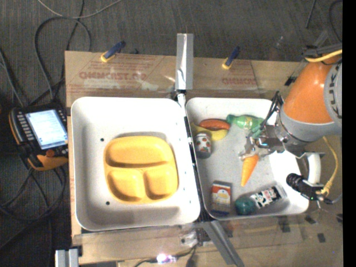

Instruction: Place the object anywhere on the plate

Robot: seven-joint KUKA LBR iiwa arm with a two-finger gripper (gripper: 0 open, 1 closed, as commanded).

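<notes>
The yellow plate (142, 167), divided into three compartments, lies in the left white bin (83, 149). My gripper (253, 151) is over the middle of the right bin (289, 202). The thick end of an orange carrot (248, 170) sits between the gripper's metal fingers, and its tip points down toward the bin's front. The gripper looks shut on the carrot. The grey wrist and orange band (317, 93) rise to the right and hide the bin's right wall.
The right bin also holds a green bottle (243, 121), a red and yellow piece (214, 126), a small round cup (203, 144), a little carton (221, 196), a teal ball (243, 206) and a dark bottle (268, 196). A ridge (189, 143) separates the bins.
</notes>
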